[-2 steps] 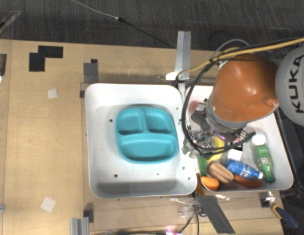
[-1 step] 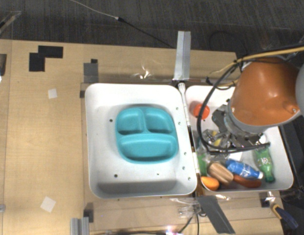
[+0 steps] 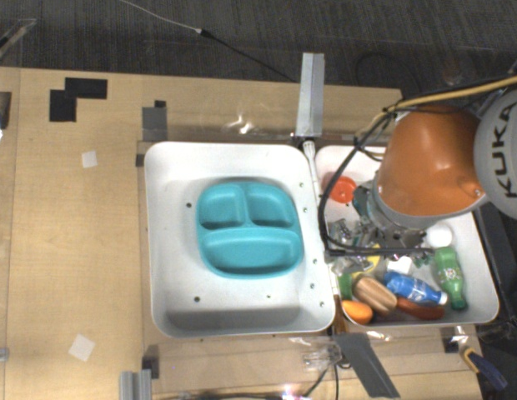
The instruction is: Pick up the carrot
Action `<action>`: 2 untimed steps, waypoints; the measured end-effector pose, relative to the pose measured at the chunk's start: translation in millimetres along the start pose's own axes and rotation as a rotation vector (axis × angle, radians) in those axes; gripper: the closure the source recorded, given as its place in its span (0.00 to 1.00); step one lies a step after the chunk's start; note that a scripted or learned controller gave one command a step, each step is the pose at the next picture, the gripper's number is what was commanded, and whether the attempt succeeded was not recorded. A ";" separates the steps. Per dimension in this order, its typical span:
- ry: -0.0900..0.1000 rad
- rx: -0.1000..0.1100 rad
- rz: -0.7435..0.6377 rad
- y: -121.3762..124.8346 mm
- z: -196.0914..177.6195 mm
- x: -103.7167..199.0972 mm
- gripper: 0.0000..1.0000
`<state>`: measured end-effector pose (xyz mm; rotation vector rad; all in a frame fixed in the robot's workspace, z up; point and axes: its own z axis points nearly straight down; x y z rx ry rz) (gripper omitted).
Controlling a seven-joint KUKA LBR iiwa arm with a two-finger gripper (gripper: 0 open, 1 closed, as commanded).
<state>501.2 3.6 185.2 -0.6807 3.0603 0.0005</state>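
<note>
Carrot (image 3: pixel 355 311) lay at the right bin's (image 3: pixel 484 294) near-left corner, just beside the bread roll (image 3: pixel 377 293), below-left of the tool (image 3: pixel 377 238). Tool's opening: couldn't tell.

I see my arm (image 3: pixel 459 157) reaching in from the right, its orange band (image 3: pixel 429 161) pointing straight down, the tool (image 3: pixel 379 238) hanging low beneath it.

Teal divided tray (image 3: pixel 247 238) in left bin (image 3: pixel 171 223); blue bottle (image 3: pixel 417 289), green bottle (image 3: pixel 449 275)
</note>
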 end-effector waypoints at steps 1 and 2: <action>-0.001 0.002 0.492 4.8 -7.3 -10.5 1.00; -0.004 0.001 0.954 9.6 -58.7 8.5 1.00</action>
